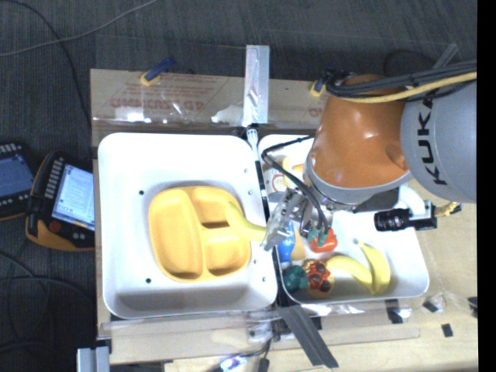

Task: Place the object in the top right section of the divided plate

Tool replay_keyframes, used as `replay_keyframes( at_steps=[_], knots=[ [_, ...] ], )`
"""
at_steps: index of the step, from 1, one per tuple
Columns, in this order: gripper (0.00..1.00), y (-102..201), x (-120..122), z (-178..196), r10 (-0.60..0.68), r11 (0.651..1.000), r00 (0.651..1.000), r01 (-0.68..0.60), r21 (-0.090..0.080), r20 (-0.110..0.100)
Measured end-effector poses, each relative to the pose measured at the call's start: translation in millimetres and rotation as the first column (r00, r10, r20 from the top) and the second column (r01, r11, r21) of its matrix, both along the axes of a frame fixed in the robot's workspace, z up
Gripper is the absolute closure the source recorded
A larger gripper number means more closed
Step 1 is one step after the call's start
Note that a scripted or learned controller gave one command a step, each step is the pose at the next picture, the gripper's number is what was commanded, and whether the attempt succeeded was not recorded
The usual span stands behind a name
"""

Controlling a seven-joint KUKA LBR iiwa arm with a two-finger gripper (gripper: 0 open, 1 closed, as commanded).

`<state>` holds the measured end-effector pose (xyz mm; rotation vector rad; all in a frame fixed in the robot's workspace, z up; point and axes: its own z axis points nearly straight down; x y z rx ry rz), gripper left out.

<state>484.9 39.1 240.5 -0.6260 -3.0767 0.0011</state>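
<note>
yellow divided plate (194,231), long axis vertical

A handheld controller (58,201) is lying at the left edge of the frame. A blue clip (157,70) is sitting at the worktop's (194,95) upper left. Two bananas (364,268) are resting lower right.

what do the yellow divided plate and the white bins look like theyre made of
Divided plate: likely moulded plastic, matte to satin, with an even yellow colour and soft rounded dividers. Left bin and right bin: probably smooth glossy plastic, with bright sheen and rounded corners.
</note>
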Motion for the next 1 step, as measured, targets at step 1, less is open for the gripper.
replay_keyframes(
  at_steps=[1],
  knots=[
    [1.0, 50.9, -0.7, -18.4, 0.063, 0.998, 0.998, -0.063, 0.0, -0.001]
  ],
)
